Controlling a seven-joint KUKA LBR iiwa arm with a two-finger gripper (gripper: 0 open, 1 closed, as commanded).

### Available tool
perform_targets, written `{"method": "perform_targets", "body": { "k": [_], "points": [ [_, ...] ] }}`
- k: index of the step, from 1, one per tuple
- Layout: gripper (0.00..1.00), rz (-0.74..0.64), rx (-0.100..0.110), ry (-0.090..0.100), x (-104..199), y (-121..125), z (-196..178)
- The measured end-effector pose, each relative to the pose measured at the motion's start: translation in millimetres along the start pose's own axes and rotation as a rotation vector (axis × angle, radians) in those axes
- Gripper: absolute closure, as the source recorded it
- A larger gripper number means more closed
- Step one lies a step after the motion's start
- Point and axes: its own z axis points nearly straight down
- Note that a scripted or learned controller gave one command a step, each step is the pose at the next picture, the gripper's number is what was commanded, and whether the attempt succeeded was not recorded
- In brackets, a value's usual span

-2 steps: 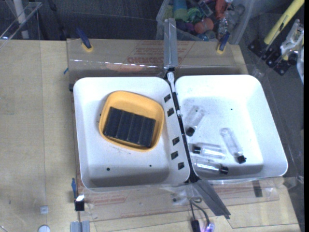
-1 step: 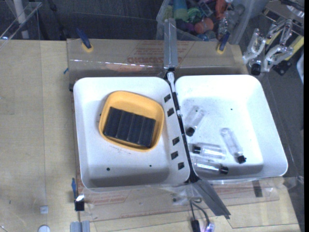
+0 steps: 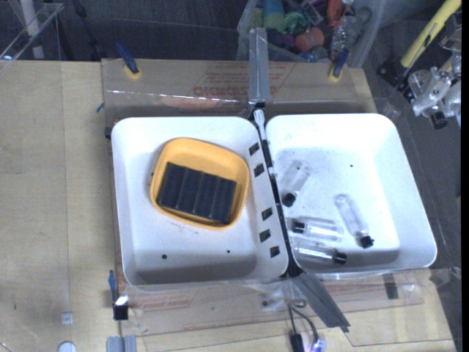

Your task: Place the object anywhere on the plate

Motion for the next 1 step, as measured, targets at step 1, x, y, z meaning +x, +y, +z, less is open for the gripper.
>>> {"method": "perform_targets", "body": {
  "k": [1],
  "points": [
    [1.0,-0.057,0.004,-0.001,67.3,-54.1,-0.1]
  ]
}}
